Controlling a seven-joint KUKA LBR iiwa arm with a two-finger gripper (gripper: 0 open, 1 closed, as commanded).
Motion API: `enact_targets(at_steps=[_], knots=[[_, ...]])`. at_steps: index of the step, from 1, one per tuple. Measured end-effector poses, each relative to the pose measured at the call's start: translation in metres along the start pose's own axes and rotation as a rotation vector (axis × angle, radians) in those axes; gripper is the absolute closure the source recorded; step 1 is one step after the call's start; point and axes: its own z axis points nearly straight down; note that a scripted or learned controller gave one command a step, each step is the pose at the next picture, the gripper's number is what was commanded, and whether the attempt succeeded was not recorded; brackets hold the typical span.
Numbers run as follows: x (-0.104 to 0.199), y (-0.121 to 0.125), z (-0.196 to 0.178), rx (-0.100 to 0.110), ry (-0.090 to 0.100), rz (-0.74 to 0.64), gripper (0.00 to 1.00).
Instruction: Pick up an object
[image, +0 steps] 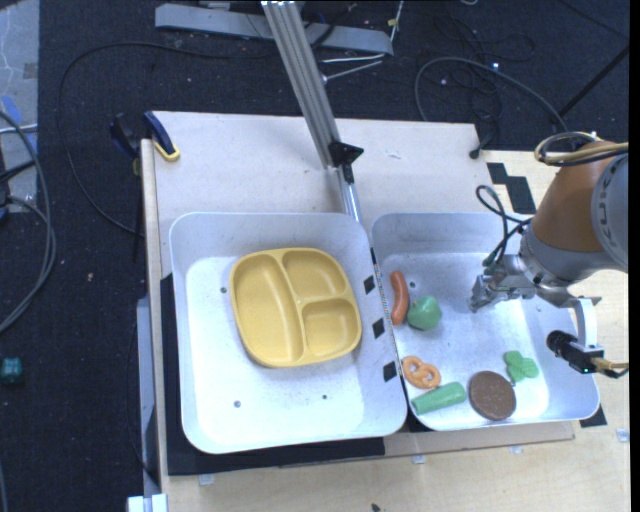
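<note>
A robot arm's claw (490, 290) hangs over the right bin (460, 235) on the worktop (250, 160); whether it is apart or together cannot be told. That bin holds a sausage (399, 298), green ball (425, 313), pretzel (421, 374), green pod (438, 397), brown disc (492, 395) and green piece (520, 366). A yellow divided tray (296, 306) fills the left bin (200, 400).

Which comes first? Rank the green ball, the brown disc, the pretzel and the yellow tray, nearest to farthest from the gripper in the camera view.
From the gripper:
1. Green ball, just to its left in the right bin.
2. Brown disc, below it near the bin's front edge.
3. Pretzel, lower left, by the divider.
4. Yellow tray, far left in the other bin.
</note>
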Motion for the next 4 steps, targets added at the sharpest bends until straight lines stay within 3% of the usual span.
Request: enact_targets(at_steps=[3,4], knots=[[-0.008,0.011,-0.149,-0.001,0.001,-0.003,1.00],[0.038,0.007,-0.150,0.006,0.005,-0.007,1.00]])
